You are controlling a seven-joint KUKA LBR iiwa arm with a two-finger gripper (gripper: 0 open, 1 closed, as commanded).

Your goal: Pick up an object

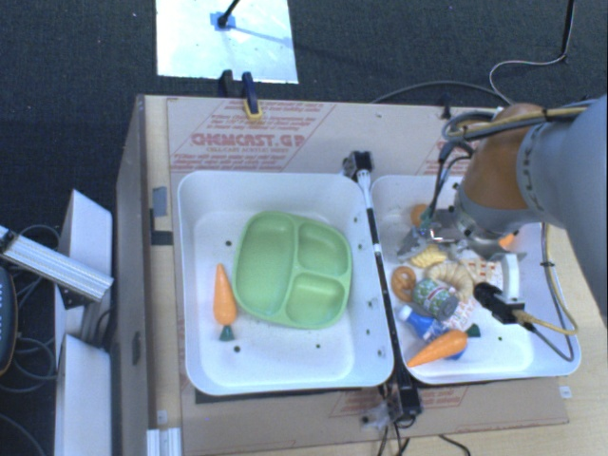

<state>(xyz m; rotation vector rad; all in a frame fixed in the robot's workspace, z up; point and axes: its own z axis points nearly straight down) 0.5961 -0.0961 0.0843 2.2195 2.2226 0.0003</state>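
The right bin (532, 350) holds a heap of small toy foods: an orange carrot (439, 348) at the front, a striped can (434, 298), a blue piece (418, 323), an orange ring (404, 280), a yellow piece (429, 256) and a pale braided piece (458, 274). My gripper (432, 238) hangs low over the back of this heap, just above the yellow piece, below the arm's orange band (494, 164). The wrist hides the items behind it. I see nothing lifted off the heap.
The left bin (275, 183) holds a green divided plate (293, 269) and a second carrot (224, 297) near its left wall. A black divider (377, 255) runs between the bins. Cables (546, 326) trail over the right bin's edge.
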